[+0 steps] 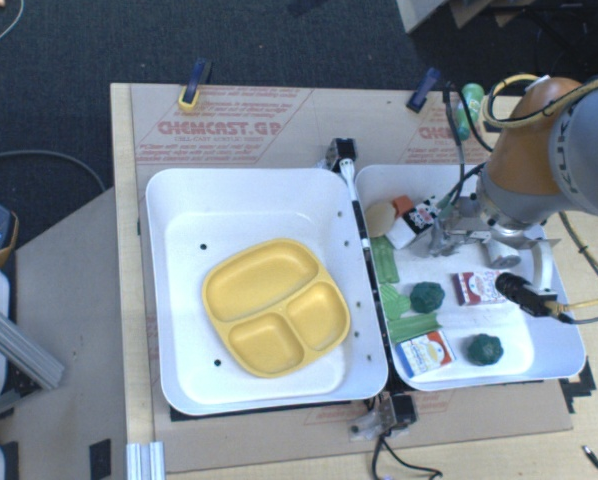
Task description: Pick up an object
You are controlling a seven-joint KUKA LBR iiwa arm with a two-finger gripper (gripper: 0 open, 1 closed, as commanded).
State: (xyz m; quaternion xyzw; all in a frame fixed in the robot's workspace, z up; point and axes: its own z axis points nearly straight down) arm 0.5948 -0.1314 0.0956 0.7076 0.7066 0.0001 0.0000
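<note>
My pincer hangs low over the far half of the right-hand shallow white bin; whether it is spread or pressed together I cannot tell, and nothing shows in its grip. Candidate objects lie near it: a small white-and-orange block toward the bin's far-left corner, a red-and-white packet at mid-bin, two dark green lumps, and a small printed carton by the near edge. I judge the pick not yet made: approach only, with grasp and lift remaining.
</note>
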